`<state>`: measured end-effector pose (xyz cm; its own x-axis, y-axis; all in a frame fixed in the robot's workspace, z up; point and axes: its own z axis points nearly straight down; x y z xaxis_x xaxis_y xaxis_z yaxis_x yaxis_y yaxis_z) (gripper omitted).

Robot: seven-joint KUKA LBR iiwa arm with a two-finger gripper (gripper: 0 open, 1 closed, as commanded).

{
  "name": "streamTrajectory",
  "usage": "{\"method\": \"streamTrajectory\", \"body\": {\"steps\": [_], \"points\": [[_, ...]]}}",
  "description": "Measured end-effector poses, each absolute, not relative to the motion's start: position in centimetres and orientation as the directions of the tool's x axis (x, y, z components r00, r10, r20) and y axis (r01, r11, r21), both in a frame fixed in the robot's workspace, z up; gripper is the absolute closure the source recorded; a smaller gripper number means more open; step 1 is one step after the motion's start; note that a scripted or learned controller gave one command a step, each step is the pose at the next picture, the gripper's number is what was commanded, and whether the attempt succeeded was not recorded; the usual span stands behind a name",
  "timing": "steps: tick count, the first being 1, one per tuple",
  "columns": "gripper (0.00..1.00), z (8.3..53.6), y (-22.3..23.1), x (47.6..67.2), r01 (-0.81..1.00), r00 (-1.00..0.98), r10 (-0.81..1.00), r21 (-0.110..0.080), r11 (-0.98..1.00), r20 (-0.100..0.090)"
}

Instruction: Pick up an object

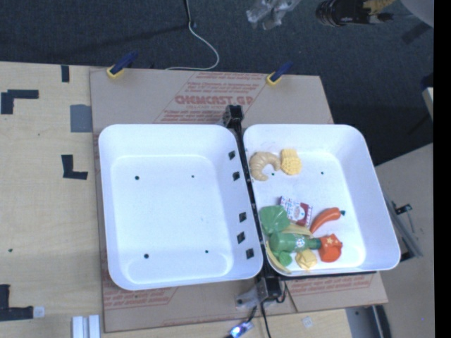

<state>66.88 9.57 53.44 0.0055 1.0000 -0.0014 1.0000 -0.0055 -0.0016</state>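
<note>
Hovering gripper, blurred, above the bench's far edge.
Finger gap could not be told. Croissant, corn, carrot lay in right bin.

You're looking at a lab test bench: two white bins clamped on a cardboard sheet, toy food at four o'clock, a cable trailing at twelve over dark carpet.
</note>
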Motion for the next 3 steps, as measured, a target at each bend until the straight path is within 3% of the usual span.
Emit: {"method": "streamTrajectory", "body": {"steps": [1, 2, 3], "points": [[1.0, 53.4, 2.4, 66.7, 1.0, 0.006, 1.0, -0.001, -0.006, -0.002], [1.0, 22.6, 2.8, 66.3, 1.0, 0.0, 1.0, -0.019, 0.0, -0.002], [1.0, 18.1, 9.0, 66.7, 1.0, -0.005, 1.0, -0.005, 0.005, -0.001]]}}
